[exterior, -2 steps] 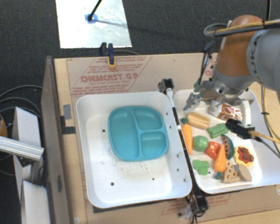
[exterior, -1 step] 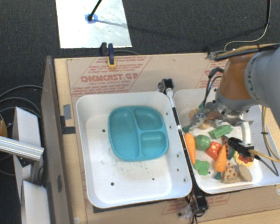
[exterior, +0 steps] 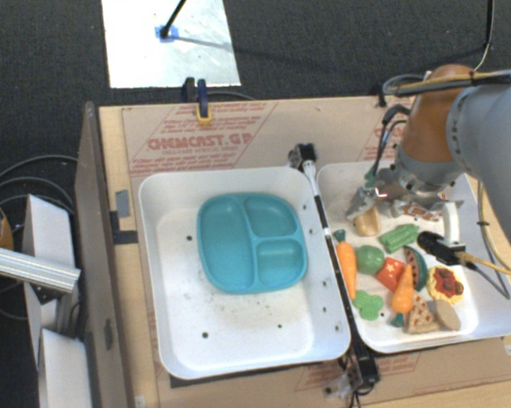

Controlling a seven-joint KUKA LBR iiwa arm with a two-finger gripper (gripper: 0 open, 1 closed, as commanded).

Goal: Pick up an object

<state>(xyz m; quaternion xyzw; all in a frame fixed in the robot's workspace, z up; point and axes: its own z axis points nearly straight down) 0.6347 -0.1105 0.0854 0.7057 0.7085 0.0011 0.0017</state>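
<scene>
Overhead, pincer [exterior: 371, 200] low over the right bin's [exterior: 502, 311] toy food, grip state indiscernible; carrot [exterior: 347, 269] lengthwise, tip nearward.

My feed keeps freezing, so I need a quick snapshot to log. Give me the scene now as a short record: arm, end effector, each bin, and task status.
arm: grey, orange band, reaching in from the right over the right bin
end effector: low over the far left part of the right bin, above a beige toy piece; grasp state not readable
left bin: holds a teal divided plate
right bin: pile of toy food, including a carrot, a green pepper and a pizza slice
task status: nothing visibly lifted
</scene>
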